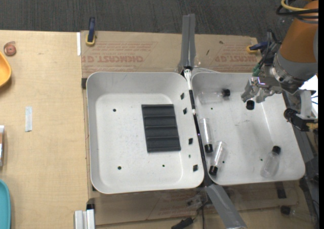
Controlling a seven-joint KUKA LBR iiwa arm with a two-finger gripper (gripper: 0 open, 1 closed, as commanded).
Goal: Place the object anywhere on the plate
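Vials in the right bin, plate in the left: pick-up step.

You see the jaws (251,94) hang over the right bin's (243,122) far right corner, near a black-capped vial (221,93); I cannot tell their state. The black ribbed plate (161,128) sits mid left bin (101,122). Next you need a sure grasp, then a carry left. Clear vials blur against white.

Open floor around the left bin's (101,122) black ridged plate (161,128); scattered vials (216,156) rightward.
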